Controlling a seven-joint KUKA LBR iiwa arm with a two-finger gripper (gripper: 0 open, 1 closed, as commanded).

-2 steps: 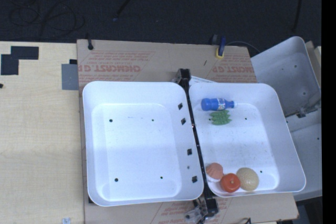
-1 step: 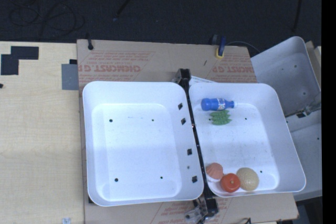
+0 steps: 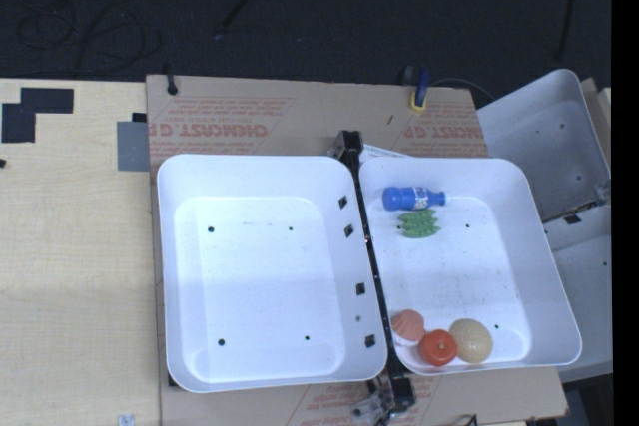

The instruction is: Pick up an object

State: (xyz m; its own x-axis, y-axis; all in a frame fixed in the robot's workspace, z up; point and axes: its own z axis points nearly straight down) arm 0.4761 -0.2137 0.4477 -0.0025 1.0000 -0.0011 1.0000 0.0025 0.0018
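The right bin (image 3: 519, 244) holds several small objects. A blue bottle (image 3: 410, 199) with a white cap lies on its side near the bin's far edge. Just in front of it sits a small green toy (image 3: 419, 224). At the bin's near edge three round things lie close together: a pink shell-like piece (image 3: 407, 324), a red tomato-like ball (image 3: 437, 347) and a beige egg-shaped object (image 3: 471, 339).
The left bin (image 3: 260, 274) stands beside the right one, joined by a black clamp strip (image 3: 361, 254). Both rest on a cardboard sheet (image 3: 260, 120). A grey-white panel (image 3: 559, 145) stands at the right. A blue and yellow clip (image 3: 420, 88) sits at the cardboard's far edge.
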